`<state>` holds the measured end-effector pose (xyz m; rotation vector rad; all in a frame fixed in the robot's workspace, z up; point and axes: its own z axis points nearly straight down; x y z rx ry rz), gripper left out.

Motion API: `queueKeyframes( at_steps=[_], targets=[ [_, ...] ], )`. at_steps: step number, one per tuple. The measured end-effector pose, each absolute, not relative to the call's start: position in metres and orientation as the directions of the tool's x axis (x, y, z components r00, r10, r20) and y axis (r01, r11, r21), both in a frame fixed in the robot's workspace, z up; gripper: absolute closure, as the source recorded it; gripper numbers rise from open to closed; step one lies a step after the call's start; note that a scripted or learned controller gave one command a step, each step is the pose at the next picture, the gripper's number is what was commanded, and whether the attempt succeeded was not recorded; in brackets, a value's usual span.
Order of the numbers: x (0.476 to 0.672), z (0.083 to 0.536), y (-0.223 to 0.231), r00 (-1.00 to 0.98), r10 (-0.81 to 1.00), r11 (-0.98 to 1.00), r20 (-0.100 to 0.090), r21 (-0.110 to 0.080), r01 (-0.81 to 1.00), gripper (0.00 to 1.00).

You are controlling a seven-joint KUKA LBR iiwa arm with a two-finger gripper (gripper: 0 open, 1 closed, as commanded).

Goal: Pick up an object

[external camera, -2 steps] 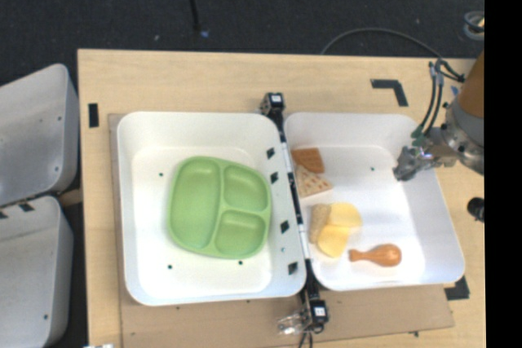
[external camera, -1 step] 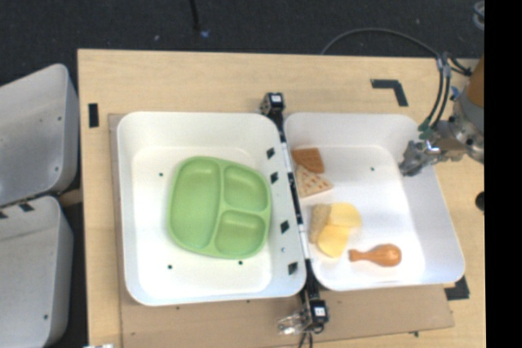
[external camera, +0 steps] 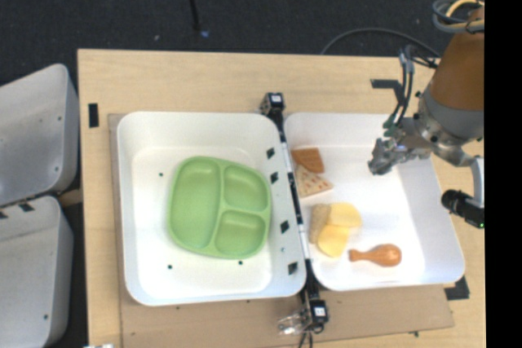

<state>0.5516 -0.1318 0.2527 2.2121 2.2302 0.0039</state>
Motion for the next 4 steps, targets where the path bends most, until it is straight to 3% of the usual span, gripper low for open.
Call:
queueKeyframes(
  at_steps=[3,4],
  targets=[
    [0.571,0.263,0.019,-0.005,1.000,0.005,-0.001,0.003,1.000,1.00],
    [0.572,0.244,0.070,-0.006,1.000,0.006,0.000,-0.002,1.000,1.00]
  ],
)
